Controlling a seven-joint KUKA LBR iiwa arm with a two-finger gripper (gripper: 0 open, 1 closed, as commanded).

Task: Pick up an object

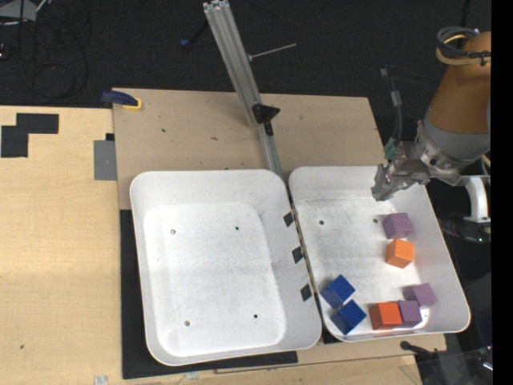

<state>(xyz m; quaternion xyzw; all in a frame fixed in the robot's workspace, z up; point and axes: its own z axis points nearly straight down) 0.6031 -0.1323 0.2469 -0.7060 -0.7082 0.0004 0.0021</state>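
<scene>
From the cluster of coloured cubes (393, 313) at the near rim, look up-bin: the purple cube (397, 224) lies just below your hand (388, 184), whose grip state cannot be told.

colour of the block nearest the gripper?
Purple block, just below the gripper, in the camera view.

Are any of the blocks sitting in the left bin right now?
No. The left bin holds no blocks; the blue blocks, orange block and purple block all lie in the right bin.
</scene>
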